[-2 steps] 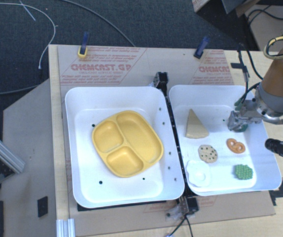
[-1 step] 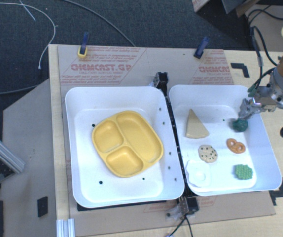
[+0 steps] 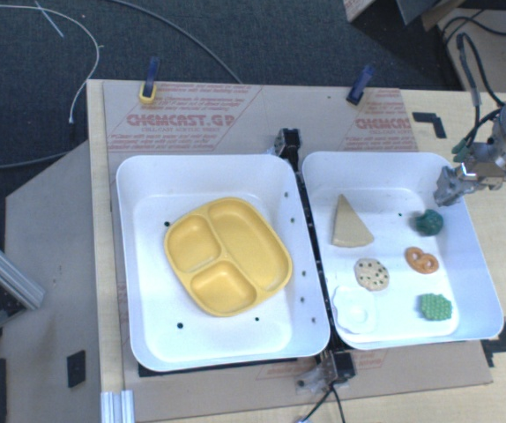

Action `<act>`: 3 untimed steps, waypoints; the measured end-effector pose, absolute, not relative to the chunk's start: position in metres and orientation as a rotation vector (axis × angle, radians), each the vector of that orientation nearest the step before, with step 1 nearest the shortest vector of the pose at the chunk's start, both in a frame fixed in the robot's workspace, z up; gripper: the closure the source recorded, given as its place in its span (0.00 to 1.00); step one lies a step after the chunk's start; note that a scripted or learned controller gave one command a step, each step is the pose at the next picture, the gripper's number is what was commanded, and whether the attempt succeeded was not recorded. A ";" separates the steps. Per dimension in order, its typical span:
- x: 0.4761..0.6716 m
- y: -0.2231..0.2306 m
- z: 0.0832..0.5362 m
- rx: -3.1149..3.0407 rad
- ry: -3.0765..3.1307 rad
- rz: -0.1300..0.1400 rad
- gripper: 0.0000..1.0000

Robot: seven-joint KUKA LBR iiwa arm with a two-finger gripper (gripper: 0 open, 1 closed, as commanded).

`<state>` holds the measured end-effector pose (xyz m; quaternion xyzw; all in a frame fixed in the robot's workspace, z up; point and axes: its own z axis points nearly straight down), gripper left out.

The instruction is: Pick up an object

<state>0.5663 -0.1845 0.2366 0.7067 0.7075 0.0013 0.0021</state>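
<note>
The tool (image 3: pixel 450 186) hung over the far right edge of the right bin (image 3: pixel 491 302); whether it was open or closed could not be told at this size, and nothing showed in its grip. Just below it lay a small dark green lump (image 3: pixel 428 223), the nearest candidate for picking. Further along sat a pretzel (image 3: pixel 421 260), a light green piece (image 3: pixel 435 307), a cookie (image 3: pixel 371 274), a tan wedge (image 3: pixel 351 223) and a white piece (image 3: pixel 353 310), all apart from one another. The left bin (image 3: pixel 138 179) held a yellow divided tray (image 3: pixel 226 256).

To do the step well, the tool probably needed to centre squarely above the dark green lump, descend straight with room on both sides, and stay off the bin wall beside it. A rounded lump could roll away if caught off-centre.
</note>
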 end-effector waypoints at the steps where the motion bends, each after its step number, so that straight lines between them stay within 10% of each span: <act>1: 0.557 -0.133 0.225 2.220 2.229 0.000 1.00; 3: 0.531 -0.031 0.225 2.219 2.230 0.000 1.00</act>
